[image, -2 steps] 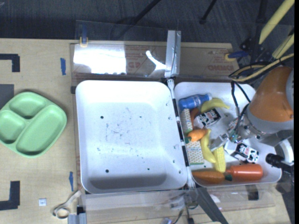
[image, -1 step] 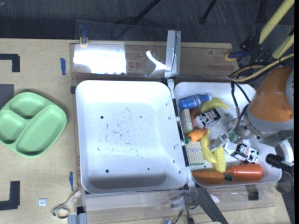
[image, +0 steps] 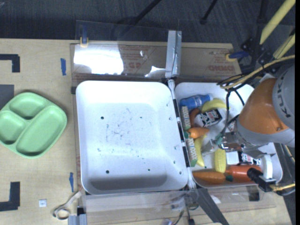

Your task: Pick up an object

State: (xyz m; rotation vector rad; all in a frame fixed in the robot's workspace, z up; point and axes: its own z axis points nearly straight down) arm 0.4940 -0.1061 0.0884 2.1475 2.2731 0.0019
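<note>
Across the bench (image: 33,182), going down in size: left bin (image: 89,95) at centre, bare white floor with a few specks. At 3 o'clock of it, touching along the shared wall, right bin (image: 199,89), crowded with toy food. Reaching in from 3 o'clock, the arm (image: 262,111), orange band bulking over that bin's far side. At 9 o'clock of the view, a green divided plate (image: 30,124), well apart from everything (no part in this job).

Down among the clutter, gripper (image: 226,142) low over the right bin's middle. Open or closed: cannot tell, hidden by the wrist. Nothing seen held.

Nearest candidates: corn cob (image: 219,159) just at 6 o'clock of the gripper, long carrot (image: 208,176) beyond it along the near wall, small carrot (image: 198,132) at 9 o'clock, banana (image: 213,105) and blue bottle (image: 194,101) toward 11 o'clock.

Judged as the approach, just ahead of the grasp. Next: settle on one item, likely the corn cob, close squarely on it, then lift straight up clear of its neighbours.
</note>
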